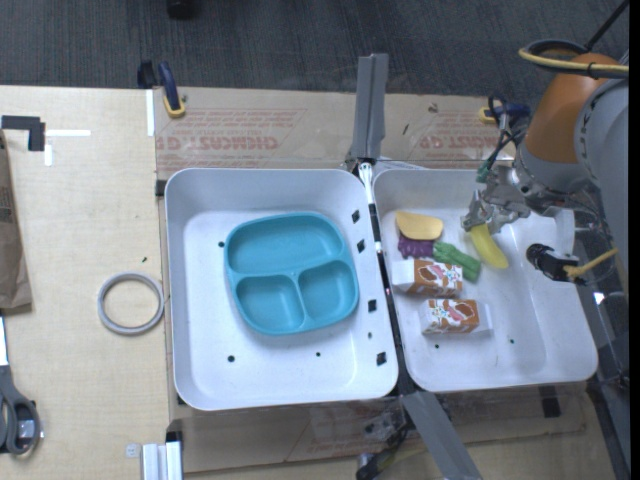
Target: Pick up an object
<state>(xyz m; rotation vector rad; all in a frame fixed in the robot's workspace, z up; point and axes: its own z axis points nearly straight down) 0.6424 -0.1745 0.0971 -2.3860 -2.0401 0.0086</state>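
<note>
The right bin (540, 353) holds several small objects. A yellow banana-shaped piece (489, 249) lies near its far right side, and a green piece (458, 258) lies just left of it. A yellow wedge (420, 226) rests on a purple item (411, 246). Two brown snack cartons (435, 277) (455, 315) lie toward the middle of the bin. My gripper (487, 213) hangs low over the bin, directly above the upper end of the yellow banana-shaped piece, very close to it or touching it.
The left bin (200, 368) holds a blue divided tray (292, 273). A grey divider post (368, 108) stands between the bins at the back. On the bench to the left lie a tape ring (130, 302) and scissors (15, 420).
</note>
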